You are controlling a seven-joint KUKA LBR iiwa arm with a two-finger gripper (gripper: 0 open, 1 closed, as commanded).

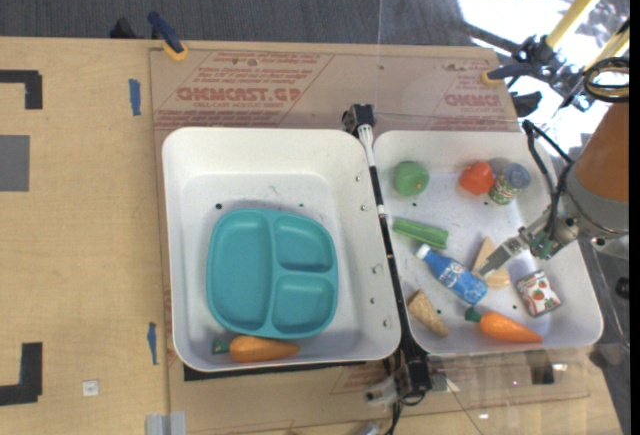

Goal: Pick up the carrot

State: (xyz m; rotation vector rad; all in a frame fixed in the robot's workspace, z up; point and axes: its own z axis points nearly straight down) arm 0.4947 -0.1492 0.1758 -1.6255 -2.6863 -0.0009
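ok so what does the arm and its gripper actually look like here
The arm shows a broad orange band with a grey section just below it. At its end sits a small gripper of dark and silver metal with a greenish part at its base and two thin pale fingers. Black cables loop along beside it.

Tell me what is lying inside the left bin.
The left bin holds a teal divided tray and a carrot against the tray's near edge. Whatever lies beneath the tray is covered.
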